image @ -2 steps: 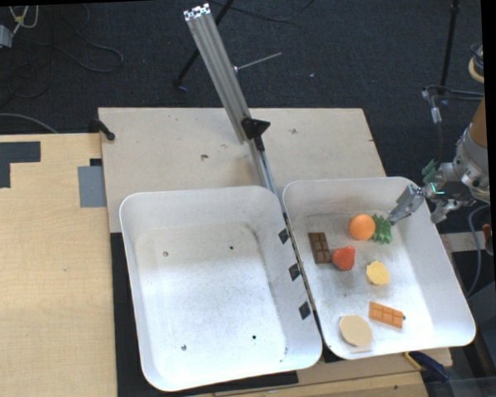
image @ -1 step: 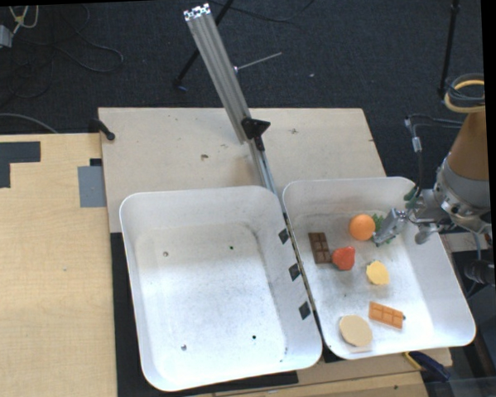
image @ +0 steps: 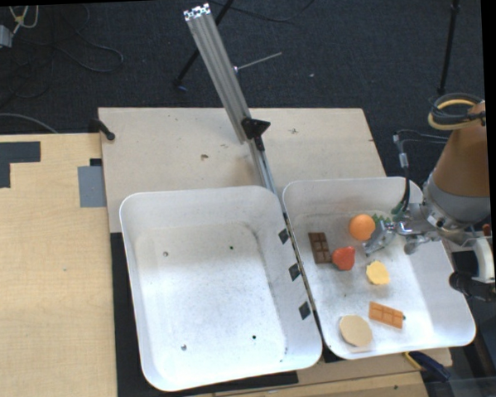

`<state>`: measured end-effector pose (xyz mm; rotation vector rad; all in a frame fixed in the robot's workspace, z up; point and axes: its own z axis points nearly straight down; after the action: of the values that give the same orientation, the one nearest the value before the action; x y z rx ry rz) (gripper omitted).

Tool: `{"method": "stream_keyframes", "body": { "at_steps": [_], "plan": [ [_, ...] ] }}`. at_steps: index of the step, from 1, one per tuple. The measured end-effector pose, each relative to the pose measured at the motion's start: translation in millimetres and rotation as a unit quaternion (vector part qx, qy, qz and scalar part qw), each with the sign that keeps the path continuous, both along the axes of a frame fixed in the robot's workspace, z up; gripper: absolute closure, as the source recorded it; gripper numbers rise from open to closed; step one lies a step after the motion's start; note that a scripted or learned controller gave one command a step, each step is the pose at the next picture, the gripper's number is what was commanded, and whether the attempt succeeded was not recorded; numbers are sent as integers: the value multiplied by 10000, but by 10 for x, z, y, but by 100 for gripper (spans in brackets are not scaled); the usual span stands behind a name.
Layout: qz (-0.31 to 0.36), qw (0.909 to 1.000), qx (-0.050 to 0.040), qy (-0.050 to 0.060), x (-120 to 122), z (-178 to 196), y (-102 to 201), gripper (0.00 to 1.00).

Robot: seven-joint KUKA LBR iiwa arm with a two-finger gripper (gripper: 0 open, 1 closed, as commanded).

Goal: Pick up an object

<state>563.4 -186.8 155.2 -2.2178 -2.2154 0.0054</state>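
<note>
Nothing is picked up yet: the end effector [image: 381, 236] (open or closed, I cannot tell) sits low by the orange ball [image: 362, 226] in the right bin [image: 454, 328].

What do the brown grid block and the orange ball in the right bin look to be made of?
Brown grid block: seemingly hard plastic toy chocolate, matte, with molded square segments. Orange ball: likely plastic toy fruit, smooth and evenly colored, though the view is too coarse to be sure.
</note>
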Motion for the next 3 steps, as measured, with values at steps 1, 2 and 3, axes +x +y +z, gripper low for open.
{"method": "stream_keyframes", "body": {
  "at_steps": [1,2,3],
  "plan": [
    [-4,10000,1,1,-11,-432,7,0],
    [-30,10000,-6,-18,-3,-308,-9,100],
    [-39,10000,-16,-45,-16,130,-74,100]
  ]
}}
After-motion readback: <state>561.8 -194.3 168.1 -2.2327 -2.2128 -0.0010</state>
